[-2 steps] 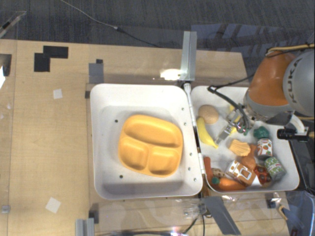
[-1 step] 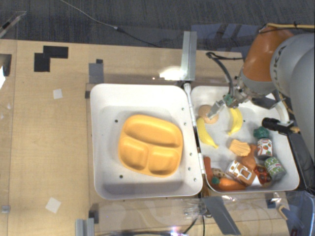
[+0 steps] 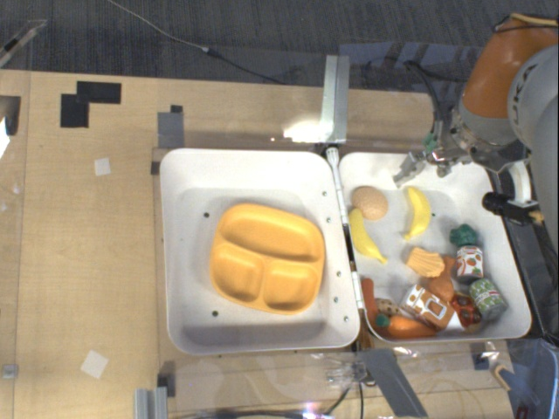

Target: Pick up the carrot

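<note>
The carrot (image 3: 409, 326) is a small orange piece lying at the front edge of the right bin (image 3: 515, 321), partly tucked under a brown and white carton (image 3: 428, 305). My gripper (image 3: 425, 168) hangs over the far end of that bin, well away from the carrot and just beyond a yellow banana (image 3: 417, 213). Its fingers stand apart with nothing between them. The grey arm with its orange band (image 3: 498, 68) comes in from the upper right.
The right bin also holds a second banana (image 3: 365, 236), a tan egg-like ball (image 3: 370, 202), a ridged cracker (image 3: 425, 261), a green broccoli piece (image 3: 464, 234), two small cans (image 3: 470, 263) and a red item (image 3: 368, 293). A yellow divided plate (image 3: 266, 257) lies in the left bin (image 3: 183, 190).
</note>
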You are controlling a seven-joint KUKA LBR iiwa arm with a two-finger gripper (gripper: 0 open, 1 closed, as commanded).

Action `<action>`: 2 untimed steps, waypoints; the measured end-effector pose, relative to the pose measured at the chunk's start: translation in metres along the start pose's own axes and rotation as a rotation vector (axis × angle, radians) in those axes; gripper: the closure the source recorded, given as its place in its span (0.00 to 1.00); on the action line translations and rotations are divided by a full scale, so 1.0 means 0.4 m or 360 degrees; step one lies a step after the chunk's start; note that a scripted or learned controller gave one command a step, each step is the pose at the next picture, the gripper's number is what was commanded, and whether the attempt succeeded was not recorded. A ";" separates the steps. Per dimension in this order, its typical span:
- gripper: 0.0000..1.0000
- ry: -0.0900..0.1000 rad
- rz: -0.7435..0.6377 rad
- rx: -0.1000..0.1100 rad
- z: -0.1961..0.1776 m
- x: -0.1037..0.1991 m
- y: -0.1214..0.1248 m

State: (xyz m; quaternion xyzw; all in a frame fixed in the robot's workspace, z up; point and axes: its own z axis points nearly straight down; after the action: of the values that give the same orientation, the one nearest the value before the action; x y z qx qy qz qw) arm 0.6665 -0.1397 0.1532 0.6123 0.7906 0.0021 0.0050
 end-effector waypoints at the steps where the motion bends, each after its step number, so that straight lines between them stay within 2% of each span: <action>1: 0.00 0.0003 -0.0168 0.0000 0.161 0.065 -0.133; 2: 0.00 0.0000 0.0160 -0.0001 0.077 -0.051 -0.001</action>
State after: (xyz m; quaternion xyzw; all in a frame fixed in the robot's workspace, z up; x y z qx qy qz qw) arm 0.6717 -0.1596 0.1223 0.6512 0.7589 0.0025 0.0049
